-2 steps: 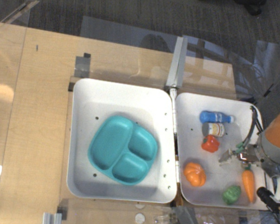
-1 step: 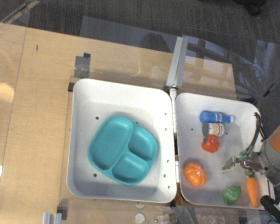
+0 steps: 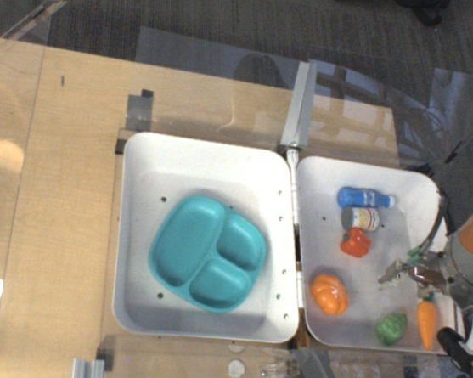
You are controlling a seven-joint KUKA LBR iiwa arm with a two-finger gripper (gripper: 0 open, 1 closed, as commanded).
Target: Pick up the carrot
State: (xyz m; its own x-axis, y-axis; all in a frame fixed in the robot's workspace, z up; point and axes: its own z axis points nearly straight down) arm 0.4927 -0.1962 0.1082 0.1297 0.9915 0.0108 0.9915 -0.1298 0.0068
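Carrot (image 3: 425,324) in right bin (image 3: 325,195), jaws (image 3: 410,272) just above.

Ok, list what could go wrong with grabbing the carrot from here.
1. The carrot lies close to the right bin's right wall, so a finger may strike the wall.
2. The green vegetable sits just beside it and could get nudged or grabbed instead.
3. The gripper looks offset above the carrot, so a descent may miss.

left bin (image 3: 128,239): divided plate (image 3: 209,252) near centre | right bin (image 3: 307,244): bottle (image 3: 364,198) at far edge, small jar (image 3: 364,218) just before it | carrot (image 3: 425,323) in near right corner, claw (image 3: 412,271) just behind it
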